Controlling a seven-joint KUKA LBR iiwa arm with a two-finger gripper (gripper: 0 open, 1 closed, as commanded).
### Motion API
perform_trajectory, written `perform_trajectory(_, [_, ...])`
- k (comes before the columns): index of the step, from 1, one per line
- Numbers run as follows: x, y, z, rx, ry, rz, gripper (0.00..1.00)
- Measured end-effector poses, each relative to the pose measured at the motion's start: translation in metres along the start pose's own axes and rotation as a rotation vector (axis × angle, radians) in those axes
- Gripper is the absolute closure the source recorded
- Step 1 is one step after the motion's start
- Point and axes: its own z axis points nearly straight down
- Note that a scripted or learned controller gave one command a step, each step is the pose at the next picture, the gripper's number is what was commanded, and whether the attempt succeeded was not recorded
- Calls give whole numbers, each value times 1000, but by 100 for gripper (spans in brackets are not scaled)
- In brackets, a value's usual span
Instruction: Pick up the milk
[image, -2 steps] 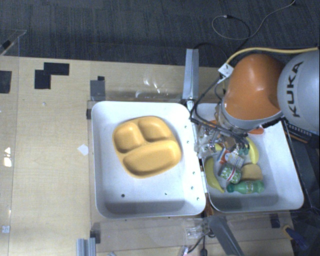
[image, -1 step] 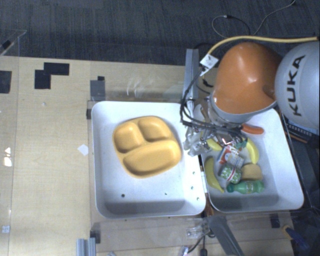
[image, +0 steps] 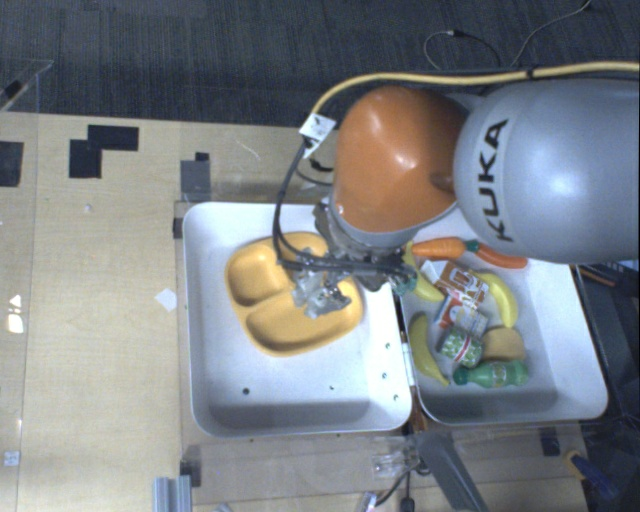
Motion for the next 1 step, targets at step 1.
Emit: perform_trajectory(1, [-32, 71, -17, -1, 0, -140, 100])
